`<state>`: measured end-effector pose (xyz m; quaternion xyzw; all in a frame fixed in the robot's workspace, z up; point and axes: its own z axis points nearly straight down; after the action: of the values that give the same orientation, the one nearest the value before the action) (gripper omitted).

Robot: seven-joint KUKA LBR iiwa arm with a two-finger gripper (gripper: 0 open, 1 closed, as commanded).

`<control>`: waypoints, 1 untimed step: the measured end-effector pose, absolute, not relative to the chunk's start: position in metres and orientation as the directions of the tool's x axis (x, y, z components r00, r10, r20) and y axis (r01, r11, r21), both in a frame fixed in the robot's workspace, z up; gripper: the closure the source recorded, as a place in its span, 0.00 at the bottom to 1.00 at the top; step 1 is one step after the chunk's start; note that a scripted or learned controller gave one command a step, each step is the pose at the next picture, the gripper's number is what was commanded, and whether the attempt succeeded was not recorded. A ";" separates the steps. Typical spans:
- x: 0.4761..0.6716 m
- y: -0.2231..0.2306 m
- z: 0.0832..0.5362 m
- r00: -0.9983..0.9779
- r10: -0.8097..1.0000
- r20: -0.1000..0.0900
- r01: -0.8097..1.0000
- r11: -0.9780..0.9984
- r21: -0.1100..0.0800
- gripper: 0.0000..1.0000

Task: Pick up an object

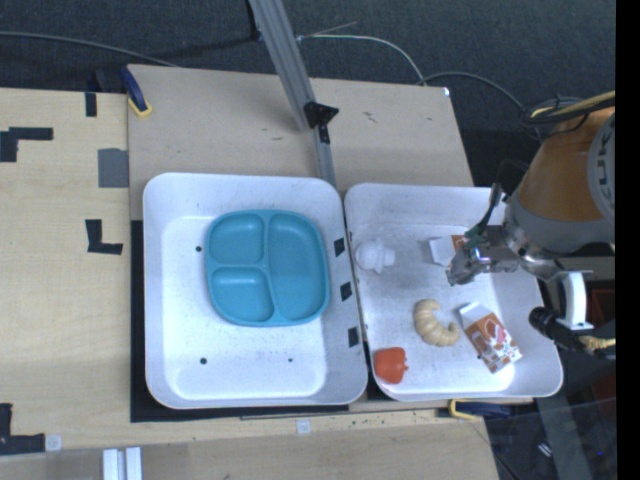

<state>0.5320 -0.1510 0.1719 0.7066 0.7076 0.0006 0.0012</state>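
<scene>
Objects you could pick sit in the right bin (520, 378): a croissant (436, 322) near the middle, a small carton (490, 337) just beside it to the right, a red piece (391, 364) at the near left corner, and a white cap-like thing (375, 258) by the left wall. Your jaws (468, 266) hang over the bin's right part, above the croissant; whether they are open or closed you cannot tell. A blue divided plate (268, 268) lies in the left bin (160, 298).

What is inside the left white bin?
The left white bin holds a blue three-compartment plastic plate, lying flat with nothing visible in its compartments. Whatever lies beneath the plate is covered.
</scene>
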 end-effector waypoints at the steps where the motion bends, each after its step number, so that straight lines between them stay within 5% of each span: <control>1: 0.533 -0.156 0.215 -0.001 1.000 -0.001 1.000 0.001 0.003 1.00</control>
<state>0.5327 -0.1560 0.2153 0.7067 0.7075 0.0007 0.0017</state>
